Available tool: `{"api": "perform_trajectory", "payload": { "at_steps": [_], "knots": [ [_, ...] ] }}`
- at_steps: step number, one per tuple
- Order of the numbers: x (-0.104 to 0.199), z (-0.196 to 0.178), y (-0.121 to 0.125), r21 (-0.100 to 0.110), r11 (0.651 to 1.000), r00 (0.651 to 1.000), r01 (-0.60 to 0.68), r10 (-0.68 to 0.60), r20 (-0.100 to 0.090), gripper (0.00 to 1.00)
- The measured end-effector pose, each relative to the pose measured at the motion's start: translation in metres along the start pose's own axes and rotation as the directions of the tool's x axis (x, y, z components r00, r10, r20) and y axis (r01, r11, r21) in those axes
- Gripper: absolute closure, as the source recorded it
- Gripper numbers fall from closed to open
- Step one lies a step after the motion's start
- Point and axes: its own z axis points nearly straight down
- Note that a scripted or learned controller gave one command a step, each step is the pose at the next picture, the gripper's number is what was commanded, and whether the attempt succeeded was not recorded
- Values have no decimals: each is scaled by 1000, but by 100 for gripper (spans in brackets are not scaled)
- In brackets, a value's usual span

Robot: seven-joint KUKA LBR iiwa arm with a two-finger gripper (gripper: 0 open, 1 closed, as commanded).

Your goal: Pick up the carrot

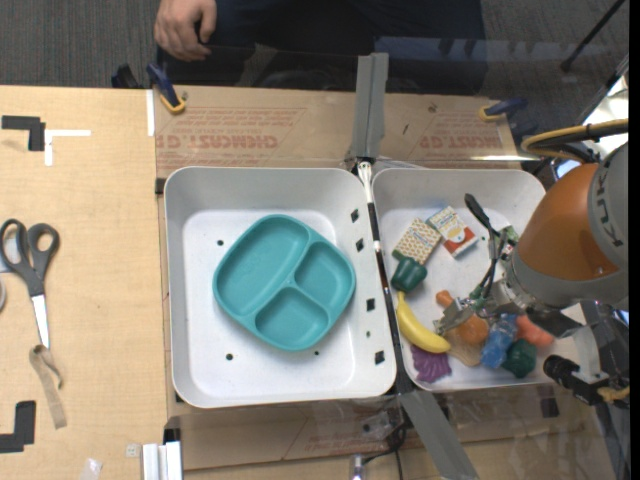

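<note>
carrot (537, 334) in right bin (530, 190), hand (462, 313) near

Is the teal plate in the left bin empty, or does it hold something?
Empty. The teal plate lies flat in the left bin, and all three compartments show bare teal.

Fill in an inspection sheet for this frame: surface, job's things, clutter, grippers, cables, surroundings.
Surface: two white bins side by side; left bin holds a teal divided plate.
Job's things: carrot, orange, in the right bin, beside the gripper.
Clutter: banana, purple item, blue and green toys, small boxes.
Grippers: gripper low over the toy pile; jaw state unclear.
Cables: black lead along the arm.
Surroundings: scissors on the bench at left; a person's hand at top.
</note>
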Motion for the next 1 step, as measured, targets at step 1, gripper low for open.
{"api": "perform_trajectory", "payload": {
  "at_steps": [1],
  "knots": [
    [0,-9,1,-1,1000,1000,3,-3,1,100]
  ]
}}
